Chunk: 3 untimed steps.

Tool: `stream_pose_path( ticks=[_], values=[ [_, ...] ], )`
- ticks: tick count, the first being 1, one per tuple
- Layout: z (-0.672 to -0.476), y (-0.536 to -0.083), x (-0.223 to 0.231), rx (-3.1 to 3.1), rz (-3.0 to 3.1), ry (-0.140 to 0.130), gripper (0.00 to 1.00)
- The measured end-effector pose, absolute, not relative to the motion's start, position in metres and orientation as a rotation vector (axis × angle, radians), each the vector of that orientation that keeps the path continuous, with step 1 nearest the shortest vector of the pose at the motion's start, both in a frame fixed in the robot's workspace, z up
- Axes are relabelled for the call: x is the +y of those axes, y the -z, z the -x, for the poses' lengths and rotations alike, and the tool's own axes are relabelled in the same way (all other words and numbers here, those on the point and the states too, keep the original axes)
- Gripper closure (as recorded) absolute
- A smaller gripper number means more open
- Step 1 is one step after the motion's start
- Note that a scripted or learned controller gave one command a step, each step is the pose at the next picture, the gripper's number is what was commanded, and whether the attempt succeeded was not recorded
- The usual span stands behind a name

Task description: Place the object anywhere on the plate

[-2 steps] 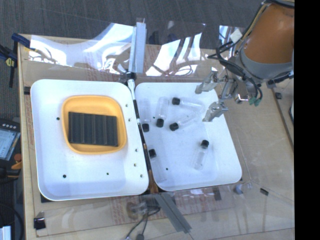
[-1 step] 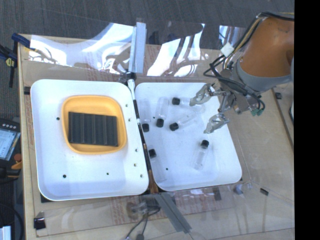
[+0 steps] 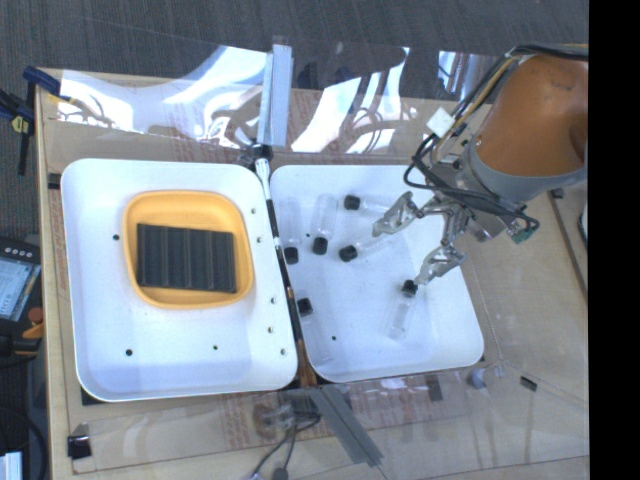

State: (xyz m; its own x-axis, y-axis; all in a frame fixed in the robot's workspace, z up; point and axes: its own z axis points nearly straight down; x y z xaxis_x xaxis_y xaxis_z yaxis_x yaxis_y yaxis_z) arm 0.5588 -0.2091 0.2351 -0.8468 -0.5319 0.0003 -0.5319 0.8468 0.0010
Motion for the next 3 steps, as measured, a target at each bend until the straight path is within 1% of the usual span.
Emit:
stream_pose_path(
  ticks=[1, 3],
  values=[
    [-0.5417, -0.2202, -0.2087, -2.895, -1.218, 0.001, 0.00],
    [-0.5415, -0.2201, -0.2091, -2.895, -1.217, 0.002, 0.00]
  ],
)
